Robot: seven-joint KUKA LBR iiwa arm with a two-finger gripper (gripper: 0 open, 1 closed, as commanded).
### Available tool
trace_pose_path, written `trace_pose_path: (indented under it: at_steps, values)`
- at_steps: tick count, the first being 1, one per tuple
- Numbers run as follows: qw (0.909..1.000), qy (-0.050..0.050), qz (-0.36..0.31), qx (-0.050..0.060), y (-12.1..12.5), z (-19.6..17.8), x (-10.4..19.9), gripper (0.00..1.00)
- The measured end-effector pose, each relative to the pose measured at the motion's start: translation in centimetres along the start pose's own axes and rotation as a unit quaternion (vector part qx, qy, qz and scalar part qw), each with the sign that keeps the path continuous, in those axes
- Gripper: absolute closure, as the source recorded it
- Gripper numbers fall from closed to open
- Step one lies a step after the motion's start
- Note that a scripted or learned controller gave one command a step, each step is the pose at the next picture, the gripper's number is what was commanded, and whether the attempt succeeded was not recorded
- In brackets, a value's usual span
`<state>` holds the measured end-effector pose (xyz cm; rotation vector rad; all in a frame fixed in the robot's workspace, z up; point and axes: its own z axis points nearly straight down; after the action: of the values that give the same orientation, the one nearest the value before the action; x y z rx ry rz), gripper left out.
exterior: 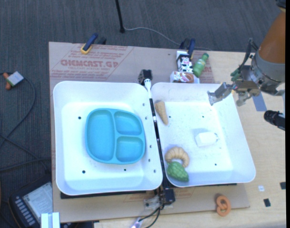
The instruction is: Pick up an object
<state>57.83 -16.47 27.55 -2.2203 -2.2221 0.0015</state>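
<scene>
My gripper (229, 96) hovers over the far right corner of the right bin (240, 172), open, with nothing between its fingers. Below it in that bin lie a small white block (206, 138), a tan cone-shaped piece (161, 112) by the left wall, a croissant (177, 155) and a green lumpy toy (177, 171) touching it at the front. The white block is the closest of these to the gripper, down and to its left. A blue divided plate (115, 136) fills the middle of the left bin (64, 175).
Behind the bins stand a green bottle (199, 64) and a small carton (184, 71). Blue clamps (89, 42) hold the board's back edge. An orange ring (223, 204) lies on the bench in front of the right bin. A cable runs across the carpet at left.
</scene>
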Motion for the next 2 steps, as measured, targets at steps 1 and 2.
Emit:
trace_pose_path:
  at_steps: [1,2]
  values:
    - [1.0000,0.001,0.000,0.002,-5.4,12.5,5.5,0.00]
    - [0.9999,-0.005,0.000,-0.012,-3.5,16.4,5.1,0.00]
